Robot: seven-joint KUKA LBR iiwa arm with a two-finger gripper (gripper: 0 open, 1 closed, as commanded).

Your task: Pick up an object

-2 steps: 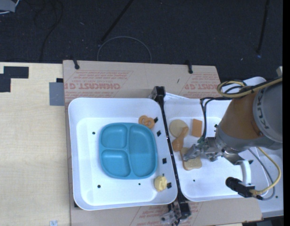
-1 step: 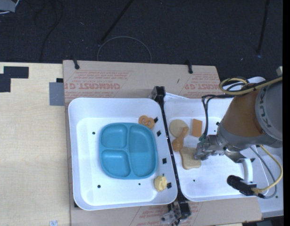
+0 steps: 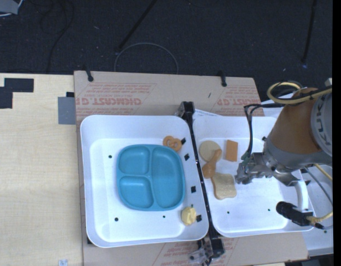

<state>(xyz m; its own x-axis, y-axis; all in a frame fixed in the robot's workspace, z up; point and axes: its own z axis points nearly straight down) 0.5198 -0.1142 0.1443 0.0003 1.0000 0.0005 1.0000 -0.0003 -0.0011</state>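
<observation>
Reaching into the right bin (image 3: 253,226), your gripper (image 3: 243,173) hovers just beside the bread slice (image 3: 224,186); whether the fingers are spread, you cannot tell. The slice looks light and probably soft, so pinch across its edges.

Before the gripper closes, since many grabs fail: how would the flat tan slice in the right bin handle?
The slice lies flat on the bin floor, so fingers may struggle to get under it. It looks thin and probably light, likely sliding if pushed. The gripper is beside its right edge.
</observation>
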